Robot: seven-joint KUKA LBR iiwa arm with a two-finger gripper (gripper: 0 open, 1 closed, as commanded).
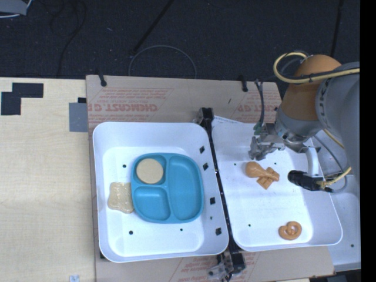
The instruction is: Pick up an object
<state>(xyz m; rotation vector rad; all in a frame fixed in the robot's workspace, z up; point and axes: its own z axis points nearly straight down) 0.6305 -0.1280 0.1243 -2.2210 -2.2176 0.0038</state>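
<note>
In the right bin (pixel 329 228) lies a tan dough-like piece (pixel 262 173) near the middle, and an orange-brown pretzel ring (pixel 290 230) near the front. My gripper (pixel 258 150) hangs in the right bin just behind the tan piece, a little above and to its left. Nothing shows between its fingers. The left bin (pixel 111 239) holds a blue divided tray (pixel 176 192) with a round beige cookie (pixel 149 170) in its back-left compartment, and a pale cracker-like piece (pixel 120 197) lies against the tray's left side.
The grey arm with its orange band (pixel 308 93) reaches in from the right over the right bin's back corner. A black divider (pixel 214 187) runs between the bins. Cables loop near the wrist (pixel 329 181).
</note>
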